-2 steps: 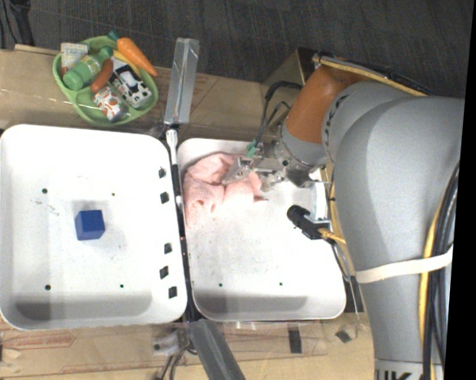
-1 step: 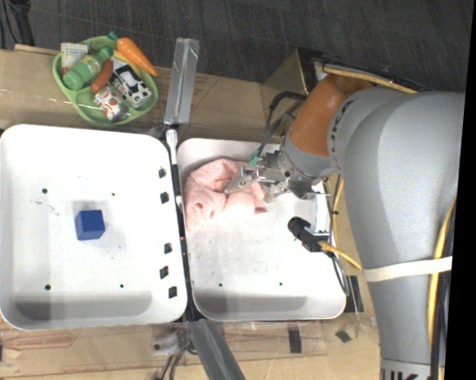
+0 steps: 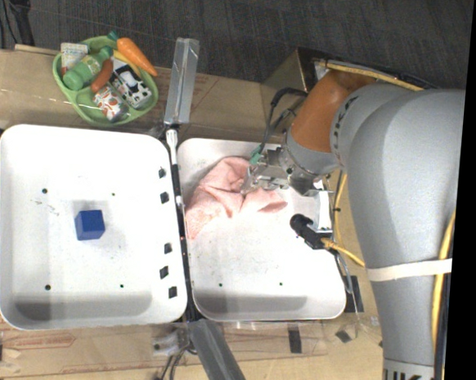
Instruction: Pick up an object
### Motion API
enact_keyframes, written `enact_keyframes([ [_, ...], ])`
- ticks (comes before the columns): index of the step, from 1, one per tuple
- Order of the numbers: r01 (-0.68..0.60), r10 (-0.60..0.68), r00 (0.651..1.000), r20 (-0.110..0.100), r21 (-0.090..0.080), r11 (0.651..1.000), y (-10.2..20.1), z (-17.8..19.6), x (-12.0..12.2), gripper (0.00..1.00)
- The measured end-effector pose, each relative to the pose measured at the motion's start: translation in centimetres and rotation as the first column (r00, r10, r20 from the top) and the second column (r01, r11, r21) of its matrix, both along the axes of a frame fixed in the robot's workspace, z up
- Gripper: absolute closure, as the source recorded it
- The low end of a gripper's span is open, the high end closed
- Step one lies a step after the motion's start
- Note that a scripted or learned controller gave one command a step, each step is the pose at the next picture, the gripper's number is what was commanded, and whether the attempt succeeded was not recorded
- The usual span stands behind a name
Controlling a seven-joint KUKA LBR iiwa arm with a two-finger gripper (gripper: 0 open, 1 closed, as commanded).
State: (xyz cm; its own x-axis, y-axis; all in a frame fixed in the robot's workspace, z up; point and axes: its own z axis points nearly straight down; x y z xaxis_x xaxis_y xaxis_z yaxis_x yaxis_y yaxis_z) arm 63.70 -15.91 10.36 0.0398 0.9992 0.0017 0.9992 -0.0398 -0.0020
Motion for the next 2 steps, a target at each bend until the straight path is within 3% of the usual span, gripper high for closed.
enact_keyframes([
  [1,-0.326,0.326,0.945,0.001,-0.002,0.945,5.1,7.3,0.0,1.0],
  [2,-0.031,0.031,1.0,-0.002,-0.002,1.0,7.9,8.8,-1.1,1.0],
])
